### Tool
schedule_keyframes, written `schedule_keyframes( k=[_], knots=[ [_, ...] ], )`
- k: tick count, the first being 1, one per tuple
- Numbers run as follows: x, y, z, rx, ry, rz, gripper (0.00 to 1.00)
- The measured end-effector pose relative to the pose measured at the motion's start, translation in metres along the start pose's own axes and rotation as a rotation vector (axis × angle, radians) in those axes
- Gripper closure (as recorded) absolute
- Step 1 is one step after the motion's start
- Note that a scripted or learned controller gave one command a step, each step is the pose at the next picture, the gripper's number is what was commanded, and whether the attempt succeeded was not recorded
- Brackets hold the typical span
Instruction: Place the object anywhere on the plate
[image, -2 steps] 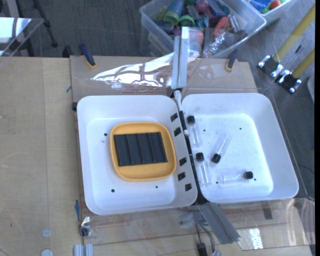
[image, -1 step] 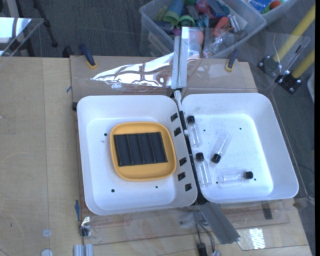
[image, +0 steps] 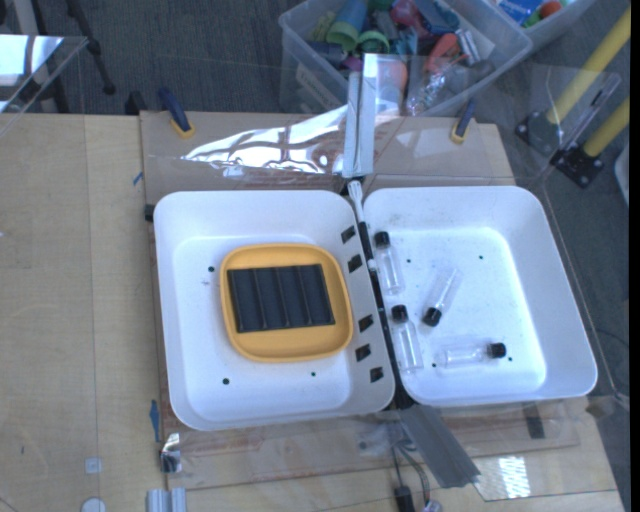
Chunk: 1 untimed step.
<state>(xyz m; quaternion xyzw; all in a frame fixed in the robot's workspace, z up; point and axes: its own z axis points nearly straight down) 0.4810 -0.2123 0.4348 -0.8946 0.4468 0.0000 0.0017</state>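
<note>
The pose of the arm and its wrist cannot be told from the right side of the frame, where it reaches in. The gripper's state cannot be told either.

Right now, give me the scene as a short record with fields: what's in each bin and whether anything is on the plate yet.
left bin: shallow white bin holding a yellow plate with a dark ribbed centre
right bin: shallow white bin holding four clear plastic vials with black caps
vials: one near the divider at top, one in the middle, one by the divider lower down, one lying at lower right
on plate: no vial yet
</note>
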Motion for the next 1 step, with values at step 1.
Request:
schedule_keyframes(
  k=[1],
  knots=[
    [-0.0004, -0.0042, 0.0007, 0.001, 0.0, -0.299, 1.0]
  ],
)
